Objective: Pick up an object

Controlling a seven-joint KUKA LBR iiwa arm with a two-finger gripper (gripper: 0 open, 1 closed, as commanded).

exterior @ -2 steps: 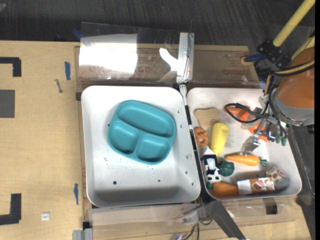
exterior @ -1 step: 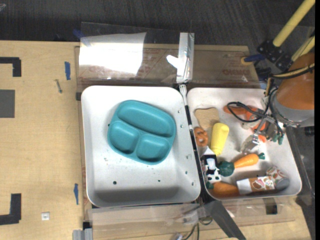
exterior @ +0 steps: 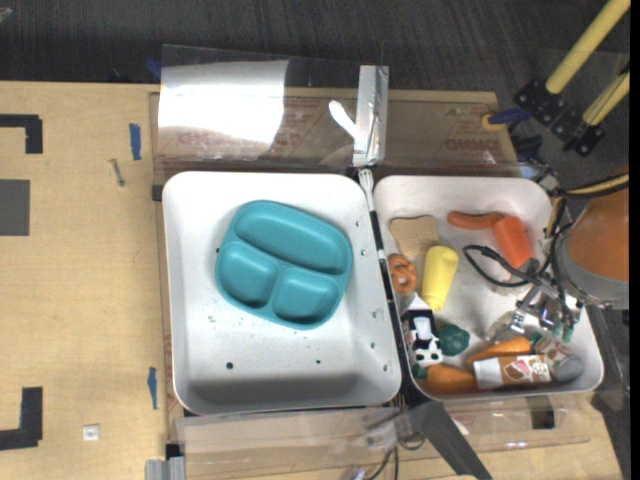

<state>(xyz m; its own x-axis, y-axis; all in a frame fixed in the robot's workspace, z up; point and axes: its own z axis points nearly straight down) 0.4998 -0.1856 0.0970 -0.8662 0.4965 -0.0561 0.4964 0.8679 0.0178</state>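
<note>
Left bin: the shallow white plastic bin (exterior: 200, 268) on the counter (exterior: 75, 268) carries a single teal three-compartment plastic plate (exterior: 283, 261), lying flat near its middle. It looks like the drop-off side, kept apart from the clutter.

Right bin: the second shallow white bin (exterior: 470, 186) holds the pile to pick from, so the arm's reach from the right puts it closest to the work.

Candidates: a yellow rounded plastic piece (exterior: 439, 276) stands apart near the bin's middle. An orange-red pepper-like toy (exterior: 497, 228) lies toward the far wall. A beige flat piece (exterior: 414, 234) rests beside the yellow one. A small black-and-white cow-patterned figure (exterior: 424, 340), a dark green lump (exterior: 452, 339) and an orange carrot-shaped toy (exterior: 500, 348) crowd the near corner, touching or nearly so.

Hand: the metal two-finger hand (exterior: 540, 318) is down inside the right bin, just above the carrot-shaped toy and a white labelled tube (exterior: 515, 371). Its opening cannot be made out among the metal parts, and nothing can be seen held in it.

Likely aim: judging by its position, the target is something in the near right corner. The crowding there could spoil a clean grasp.

Arm: the grey body with its orange band (exterior: 600, 243) overhangs the bin's right wall.
</note>
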